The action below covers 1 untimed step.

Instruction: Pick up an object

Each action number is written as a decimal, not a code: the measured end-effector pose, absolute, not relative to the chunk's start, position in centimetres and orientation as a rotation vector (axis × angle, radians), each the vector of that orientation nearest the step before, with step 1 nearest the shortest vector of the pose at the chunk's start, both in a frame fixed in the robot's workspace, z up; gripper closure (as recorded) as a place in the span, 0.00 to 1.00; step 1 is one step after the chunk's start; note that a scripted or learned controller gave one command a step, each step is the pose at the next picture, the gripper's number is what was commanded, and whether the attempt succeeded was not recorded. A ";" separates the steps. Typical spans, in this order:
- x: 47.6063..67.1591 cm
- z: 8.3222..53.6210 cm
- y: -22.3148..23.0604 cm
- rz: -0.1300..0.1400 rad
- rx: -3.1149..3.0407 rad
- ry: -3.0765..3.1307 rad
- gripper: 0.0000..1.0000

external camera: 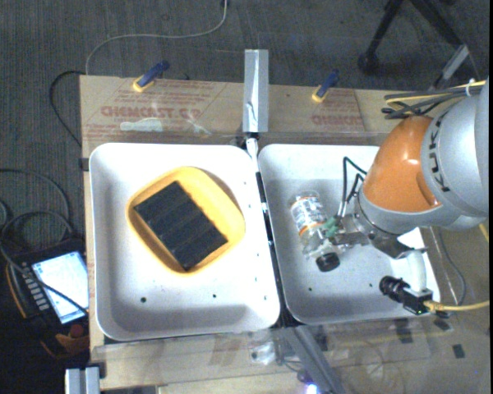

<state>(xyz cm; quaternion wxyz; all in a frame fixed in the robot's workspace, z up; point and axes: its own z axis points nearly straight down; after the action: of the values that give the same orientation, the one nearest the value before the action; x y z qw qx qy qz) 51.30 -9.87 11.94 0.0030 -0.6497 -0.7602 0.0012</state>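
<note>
The end effector (332,235) hung low in the right bin (312,298), touching a clear plastic bottle (308,214) lying there; whether it gripped could not be told; a yellow dish (222,195) sat in the left bin (119,302).

Grey arm with orange band (403,175) bent low over the right bin (312,302), hand (333,235) toward its middle.

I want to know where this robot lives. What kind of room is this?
Probably a robot lab or workshop. A grey and orange arm reaches over two white bins on a bench, cables trail across the carpet, and an office chair base stands nearby.
</note>
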 end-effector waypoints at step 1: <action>54.5 9.9 -11.0 -0.032 -2.239 -2.238 1.00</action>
<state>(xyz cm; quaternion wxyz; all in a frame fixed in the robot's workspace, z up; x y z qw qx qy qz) 54.45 -11.03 9.93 -0.0120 -0.7071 -0.7069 -0.0101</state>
